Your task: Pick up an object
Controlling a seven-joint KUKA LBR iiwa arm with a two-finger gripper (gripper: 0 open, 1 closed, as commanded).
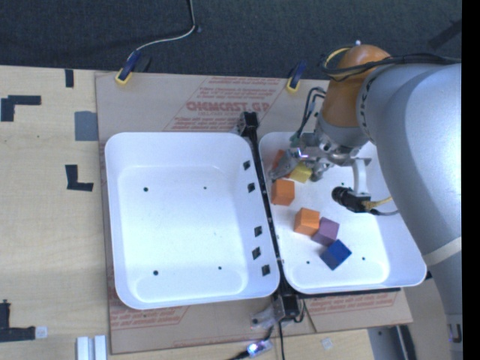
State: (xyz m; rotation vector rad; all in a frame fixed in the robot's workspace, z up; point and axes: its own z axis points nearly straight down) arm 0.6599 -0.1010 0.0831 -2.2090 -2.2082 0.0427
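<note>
mostly light, rigid blocks | hand (pixel 304 163) over yellow block (pixel 301 174) (grip state unclear) | pinch flat opposite faces, corners may slip

I see the hand (pixel 306 163) low in the right bin (pixel 375 265), at a yellow block (pixel 301 175). Nearby lie two orange blocks (pixel 283 192) (pixel 307 221), a purple block (pixel 327 231) and a blue block (pixel 336 254).

arm (pixel 420 148) cut off right, end effector (pixel 304 163) tips unclear
</note>
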